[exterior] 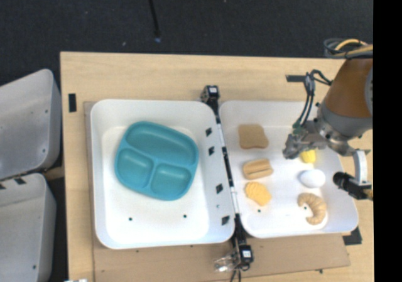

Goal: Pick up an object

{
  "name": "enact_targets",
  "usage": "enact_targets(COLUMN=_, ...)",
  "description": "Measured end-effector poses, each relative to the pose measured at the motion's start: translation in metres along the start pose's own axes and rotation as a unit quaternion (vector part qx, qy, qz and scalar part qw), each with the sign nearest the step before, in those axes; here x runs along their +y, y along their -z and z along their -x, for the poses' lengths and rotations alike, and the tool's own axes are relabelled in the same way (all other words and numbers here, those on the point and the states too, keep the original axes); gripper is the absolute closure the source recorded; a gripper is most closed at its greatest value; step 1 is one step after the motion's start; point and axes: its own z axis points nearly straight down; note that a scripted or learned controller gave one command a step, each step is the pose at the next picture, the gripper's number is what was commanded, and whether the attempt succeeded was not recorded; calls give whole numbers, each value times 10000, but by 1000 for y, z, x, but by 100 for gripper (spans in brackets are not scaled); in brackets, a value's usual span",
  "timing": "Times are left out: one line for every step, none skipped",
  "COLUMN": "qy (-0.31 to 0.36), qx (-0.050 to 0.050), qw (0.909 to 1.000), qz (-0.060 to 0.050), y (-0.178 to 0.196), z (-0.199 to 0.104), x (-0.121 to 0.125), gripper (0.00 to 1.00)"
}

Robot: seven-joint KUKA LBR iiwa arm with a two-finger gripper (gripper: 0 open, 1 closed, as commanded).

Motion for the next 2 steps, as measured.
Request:
enact_targets(qy=45, qx=1, qw=10000, qz=5, y=47, z=-6, x=2, gripper=100)
enact_targets(qy=48, qx=0, qw=10000, qz=2, y=73, z=-5, x=3, gripper=100)
